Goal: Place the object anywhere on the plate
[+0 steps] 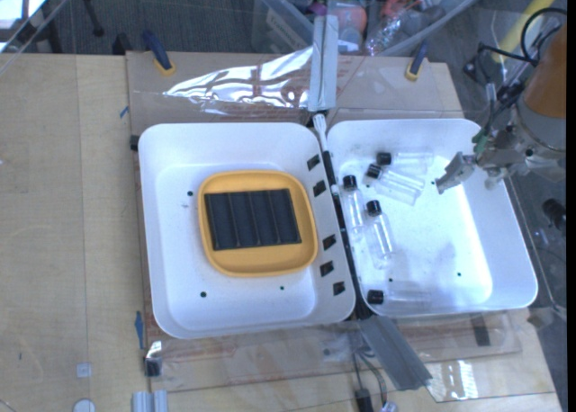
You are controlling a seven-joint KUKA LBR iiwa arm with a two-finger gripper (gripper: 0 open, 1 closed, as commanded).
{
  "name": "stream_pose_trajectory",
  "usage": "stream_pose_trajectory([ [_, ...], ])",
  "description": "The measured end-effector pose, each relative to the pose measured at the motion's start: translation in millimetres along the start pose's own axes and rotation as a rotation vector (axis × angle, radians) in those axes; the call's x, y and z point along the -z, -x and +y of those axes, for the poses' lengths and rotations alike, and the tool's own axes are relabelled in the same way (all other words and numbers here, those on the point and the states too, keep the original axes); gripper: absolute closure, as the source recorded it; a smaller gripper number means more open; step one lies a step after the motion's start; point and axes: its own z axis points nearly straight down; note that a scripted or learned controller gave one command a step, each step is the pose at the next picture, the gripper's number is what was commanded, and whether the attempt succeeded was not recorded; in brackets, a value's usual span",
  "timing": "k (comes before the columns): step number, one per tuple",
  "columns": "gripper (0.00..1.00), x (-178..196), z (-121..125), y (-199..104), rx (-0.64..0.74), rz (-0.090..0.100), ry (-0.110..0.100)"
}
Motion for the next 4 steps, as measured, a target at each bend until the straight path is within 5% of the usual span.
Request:
stream_pose_trajectory([
  [1, 0.0, -14.0, 63.2, 55.3, 0.084, -0.001, 0.002],
  [2, 1.0, -2.9, 65.0, 53.8, 0.088, -0.005, 0.006],
  [3, 1.0, 61.2, 64.9, 52.1, 0.355, -0.003, 0.006],
  [4, 0.0, 61.0, 64.9, 51.9, 0.355, -0.003, 0.006],
])
